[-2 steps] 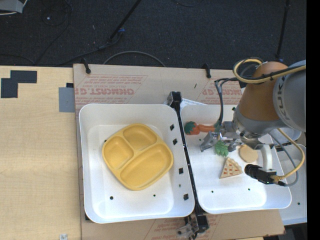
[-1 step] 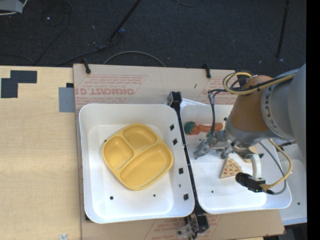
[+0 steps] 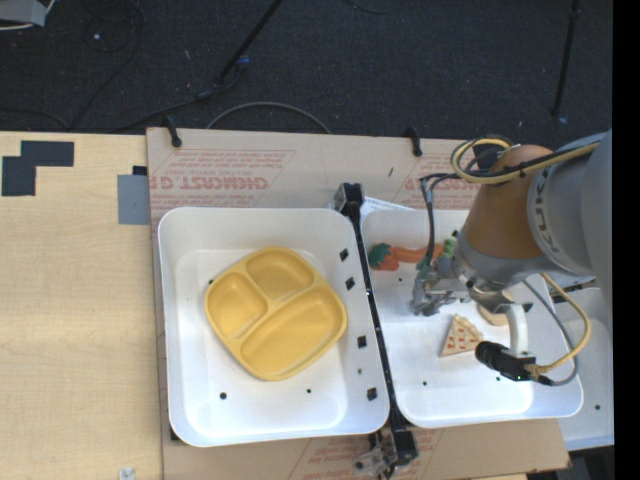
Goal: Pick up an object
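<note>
Camera view, cardboard sheet (image 3: pixel 230 173) printed red, upside-down, unreadable lettering.

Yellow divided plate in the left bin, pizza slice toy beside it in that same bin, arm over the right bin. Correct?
Not quite. The camera view shows the pizza slice toy in the right bin, below the gripper. The yellow divided plate does lie in the left bin.

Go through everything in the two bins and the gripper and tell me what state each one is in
Yellow plate: right side up, lying flat in the left bin, nothing on it.
Toy carrot: lying on its side near the back of the right bin.
Pizza slice: lying flat in the right bin, not gripped.
Gripper: lowered into the right bin, between the carrot and the slice; grip unclear.
</note>
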You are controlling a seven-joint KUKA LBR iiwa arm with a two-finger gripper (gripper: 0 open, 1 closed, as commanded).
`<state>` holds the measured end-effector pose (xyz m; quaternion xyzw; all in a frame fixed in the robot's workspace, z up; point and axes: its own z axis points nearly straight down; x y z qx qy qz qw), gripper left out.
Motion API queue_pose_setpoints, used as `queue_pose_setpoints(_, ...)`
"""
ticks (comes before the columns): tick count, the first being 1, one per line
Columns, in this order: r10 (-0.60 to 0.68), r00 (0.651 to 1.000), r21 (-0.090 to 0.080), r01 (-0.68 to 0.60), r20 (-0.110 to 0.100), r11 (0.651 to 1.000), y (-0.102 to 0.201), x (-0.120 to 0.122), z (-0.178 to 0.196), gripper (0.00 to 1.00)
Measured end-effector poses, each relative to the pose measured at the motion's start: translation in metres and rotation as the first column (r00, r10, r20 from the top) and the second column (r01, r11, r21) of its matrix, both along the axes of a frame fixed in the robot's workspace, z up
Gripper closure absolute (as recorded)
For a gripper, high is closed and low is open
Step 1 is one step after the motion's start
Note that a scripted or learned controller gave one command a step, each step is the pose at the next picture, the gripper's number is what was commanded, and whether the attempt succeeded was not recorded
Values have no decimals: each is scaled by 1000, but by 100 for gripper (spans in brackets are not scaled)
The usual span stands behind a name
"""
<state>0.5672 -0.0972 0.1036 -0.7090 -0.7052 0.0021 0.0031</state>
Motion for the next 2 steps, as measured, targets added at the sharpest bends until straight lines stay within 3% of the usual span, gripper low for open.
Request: queue_pose_setpoints(2, 6, 1000, -2, -6, 11, 1000, 0, -8, 116, 100)
